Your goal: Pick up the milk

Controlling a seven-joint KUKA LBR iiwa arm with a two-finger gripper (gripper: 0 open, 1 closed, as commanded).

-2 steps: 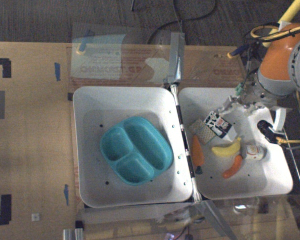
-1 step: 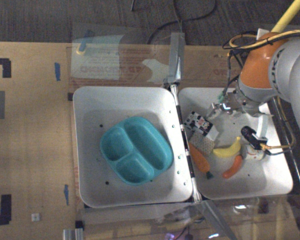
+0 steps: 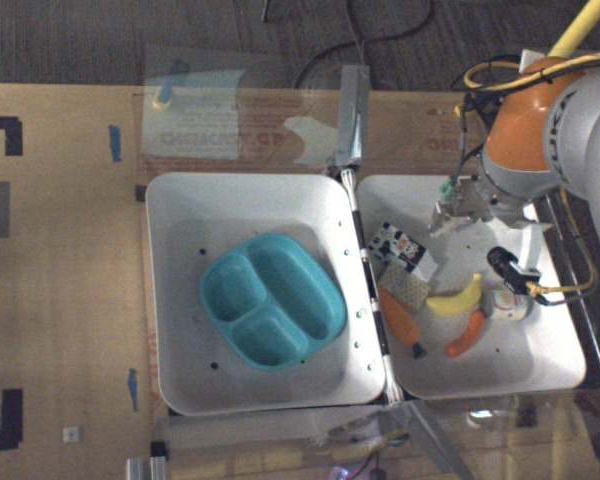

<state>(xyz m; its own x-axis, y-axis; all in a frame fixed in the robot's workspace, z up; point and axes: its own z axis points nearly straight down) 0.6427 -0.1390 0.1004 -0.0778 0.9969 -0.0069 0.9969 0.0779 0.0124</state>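
The small black-and-white patterned milk carton lies near the right white bin's left wall; the gripper hovers beside it, its opening impossible to tell.

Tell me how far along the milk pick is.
Done: nothing visible; the milk lies in the right bin by the divider, beside the carrot and banana. In hand: the arm hangs over the bin's far side, off to the milk's right. Left: reach, grasp, lift.
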